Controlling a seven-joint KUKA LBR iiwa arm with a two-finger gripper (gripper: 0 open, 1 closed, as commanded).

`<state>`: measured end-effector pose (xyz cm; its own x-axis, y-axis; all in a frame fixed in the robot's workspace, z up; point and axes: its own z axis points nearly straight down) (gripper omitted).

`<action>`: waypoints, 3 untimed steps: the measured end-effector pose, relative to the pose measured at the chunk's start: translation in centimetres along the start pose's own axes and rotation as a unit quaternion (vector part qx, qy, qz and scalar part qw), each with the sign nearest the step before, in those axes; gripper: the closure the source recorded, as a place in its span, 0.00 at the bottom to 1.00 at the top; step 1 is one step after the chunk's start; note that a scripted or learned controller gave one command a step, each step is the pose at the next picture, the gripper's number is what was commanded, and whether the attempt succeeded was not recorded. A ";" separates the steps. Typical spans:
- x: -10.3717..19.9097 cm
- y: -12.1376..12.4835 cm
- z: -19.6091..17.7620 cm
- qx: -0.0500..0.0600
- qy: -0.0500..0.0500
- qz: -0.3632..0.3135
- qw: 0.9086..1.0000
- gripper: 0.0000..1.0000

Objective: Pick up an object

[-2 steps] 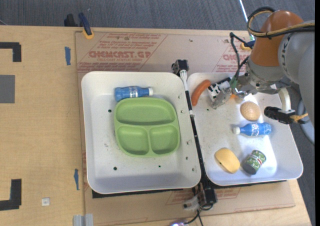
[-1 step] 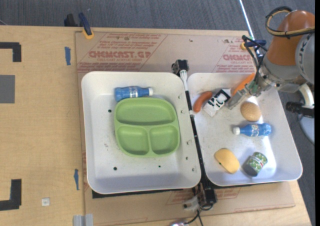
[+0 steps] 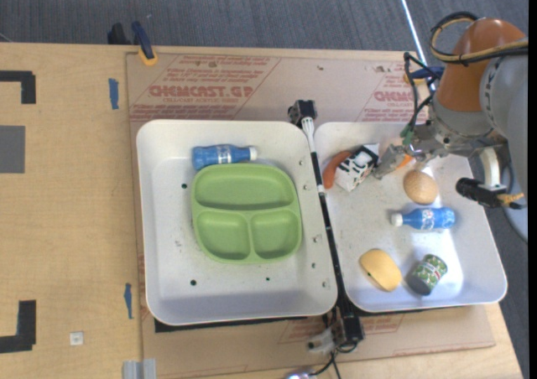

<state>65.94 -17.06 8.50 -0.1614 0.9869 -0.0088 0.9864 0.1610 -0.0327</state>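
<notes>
Grey gripper (image 3: 401,155) hangs low in the right bin (image 3: 491,281); we cannot tell its jaw state, so we judge nothing picked up yet.

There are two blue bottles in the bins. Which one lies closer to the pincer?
The blue bottle in the right bin, lying below the tan egg-shaped object. The other bottle lies in the left bin above the green tray, far from the pincer.
</notes>
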 end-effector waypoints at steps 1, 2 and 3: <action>-2.7 0.0 0.2 -0.003 0.017 0.095 0.995 0.00; -2.7 0.0 0.2 -0.003 0.017 0.095 0.995 0.00; -2.7 0.0 0.1 -0.003 0.017 0.095 0.995 0.00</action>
<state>66.41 -19.68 8.38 0.0286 0.9994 0.0191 0.9992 -0.0280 -0.0276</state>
